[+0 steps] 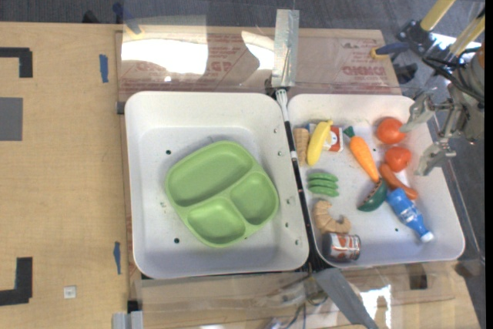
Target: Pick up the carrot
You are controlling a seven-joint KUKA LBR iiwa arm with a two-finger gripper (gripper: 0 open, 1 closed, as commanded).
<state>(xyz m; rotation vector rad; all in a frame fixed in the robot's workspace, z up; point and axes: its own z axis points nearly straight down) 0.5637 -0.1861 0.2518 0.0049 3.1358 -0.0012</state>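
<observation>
Fingers of the gripper (436,136) at the right edge of the frame stand apart and hold nothing, above the right rim of the right bin (447,243). Inside this bin the carrot (363,154), orange and tapered, lies near the upper middle, between a yellow banana (317,141) and two round tomatoes (391,130). Lower right lies a blue bottle (408,215), at the bottom a can (343,246). On the floor of the left bin (146,127) rests a smooth green divided plate (221,192).
</observation>
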